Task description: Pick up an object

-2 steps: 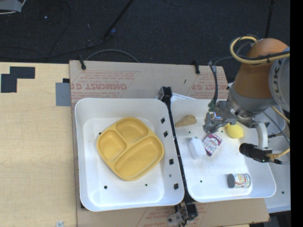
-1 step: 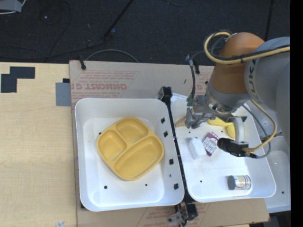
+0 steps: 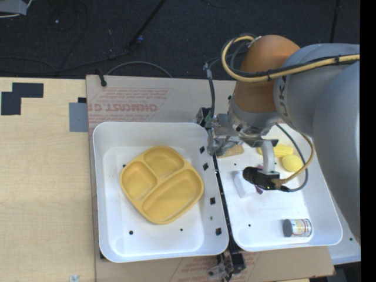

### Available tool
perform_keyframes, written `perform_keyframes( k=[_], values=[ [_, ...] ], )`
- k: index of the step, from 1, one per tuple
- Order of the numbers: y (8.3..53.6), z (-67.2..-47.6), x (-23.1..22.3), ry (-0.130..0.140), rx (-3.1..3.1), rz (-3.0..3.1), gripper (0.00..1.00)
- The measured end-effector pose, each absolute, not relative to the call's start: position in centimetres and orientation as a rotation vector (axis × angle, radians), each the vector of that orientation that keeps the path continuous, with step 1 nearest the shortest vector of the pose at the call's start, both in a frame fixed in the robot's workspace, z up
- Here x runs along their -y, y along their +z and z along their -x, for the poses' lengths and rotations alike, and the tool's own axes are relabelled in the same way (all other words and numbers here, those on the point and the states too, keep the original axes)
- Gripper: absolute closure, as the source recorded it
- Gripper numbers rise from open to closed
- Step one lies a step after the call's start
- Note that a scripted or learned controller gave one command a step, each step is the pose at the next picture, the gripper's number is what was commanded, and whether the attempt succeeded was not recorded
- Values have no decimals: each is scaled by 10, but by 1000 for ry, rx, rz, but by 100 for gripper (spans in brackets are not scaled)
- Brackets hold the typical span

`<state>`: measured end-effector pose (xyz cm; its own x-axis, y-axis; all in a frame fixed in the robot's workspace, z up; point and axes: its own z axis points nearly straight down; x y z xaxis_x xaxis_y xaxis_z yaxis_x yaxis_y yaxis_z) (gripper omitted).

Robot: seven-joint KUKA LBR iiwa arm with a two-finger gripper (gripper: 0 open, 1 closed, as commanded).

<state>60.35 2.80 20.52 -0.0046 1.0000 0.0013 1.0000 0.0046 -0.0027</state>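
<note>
where it lies, jar [image 3: 297,227] looks capped

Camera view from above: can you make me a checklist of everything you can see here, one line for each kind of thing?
Surface: wooden bench with a cardboard sheet under two white bins, the left bin and the right bin, side by side.
Job's things: yellow divided plate lying flat in the left bin; small can on its side near the right bin's front corner; yellow objects by the arm, too hidden to name.
Clutter: a small white piece in the right bin.
Tool: tool low over the wall between the bins, holding nothing I can see.
Cables: yellow hose looping around the orange band; black cable hanging over the right bin.
Surroundings: dark floor with loose wires behind the bench.
</note>
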Motion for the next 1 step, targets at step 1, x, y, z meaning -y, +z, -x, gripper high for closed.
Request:
perform_keyframes(
  k=[1],
  values=[
    [224,-615,-78,0,2226,2215,100]
  ],
)
